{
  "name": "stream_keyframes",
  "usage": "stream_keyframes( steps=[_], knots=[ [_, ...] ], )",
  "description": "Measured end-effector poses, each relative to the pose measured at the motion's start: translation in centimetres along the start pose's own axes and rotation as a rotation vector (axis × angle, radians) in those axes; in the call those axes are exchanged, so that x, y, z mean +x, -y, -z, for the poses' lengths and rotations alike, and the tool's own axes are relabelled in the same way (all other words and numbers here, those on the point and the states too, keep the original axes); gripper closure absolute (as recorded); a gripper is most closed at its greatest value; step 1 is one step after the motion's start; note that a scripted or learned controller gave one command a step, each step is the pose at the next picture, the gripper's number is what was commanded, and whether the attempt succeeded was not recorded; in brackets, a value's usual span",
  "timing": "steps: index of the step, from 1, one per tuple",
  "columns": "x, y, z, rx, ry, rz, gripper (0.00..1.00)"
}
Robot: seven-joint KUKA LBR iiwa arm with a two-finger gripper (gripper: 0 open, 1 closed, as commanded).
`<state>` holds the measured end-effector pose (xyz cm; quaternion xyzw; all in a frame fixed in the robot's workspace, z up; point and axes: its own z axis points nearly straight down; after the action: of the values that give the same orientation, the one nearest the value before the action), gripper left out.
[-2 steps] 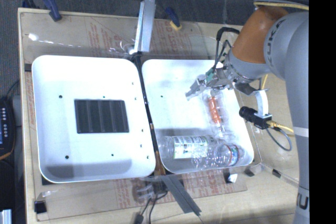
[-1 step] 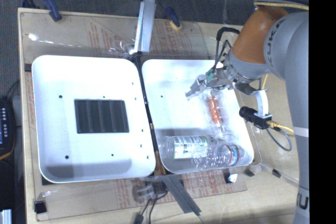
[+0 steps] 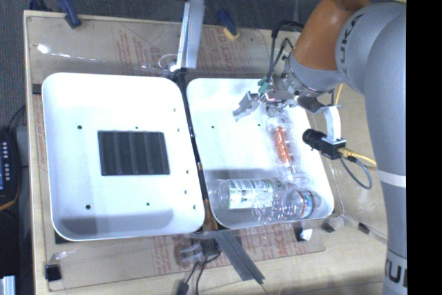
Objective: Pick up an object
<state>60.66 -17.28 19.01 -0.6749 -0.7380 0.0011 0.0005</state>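
**Over the right bin, bottles below me**

I reach in from the right, my grey arm (image 3: 373, 59) with its orange band bent over the right bin (image 3: 214, 148). My gripper (image 3: 266, 101) hangs above the upper part of that bin, near its back wall. From this angle I cannot tell how my gripper is set, and nothing visibly sits in it.

Just below my gripper lies a clear plastic bottle with orange contents (image 3: 282, 141), stretched lengthwise along the bin's right side. Along the front wall of the same bin lies a second clear plastic bottle with a white label (image 3: 243, 193), on its side. Beside it, in the front right corner, is a crumpled clear bottle (image 3: 295, 205), touching or nearly touching the labelled one.

The left bin (image 3: 69, 114) holds a dark ribbed rectangular tray (image 3: 133, 153), lying flat near its middle, well apart from me.
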Motion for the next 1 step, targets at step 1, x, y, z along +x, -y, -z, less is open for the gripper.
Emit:
stream_keyframes(
  steps=[1],
  knots=[
    [3.71,-2.4,0.83,-0.002,-0.001,0.028,0.0]
  ],
)
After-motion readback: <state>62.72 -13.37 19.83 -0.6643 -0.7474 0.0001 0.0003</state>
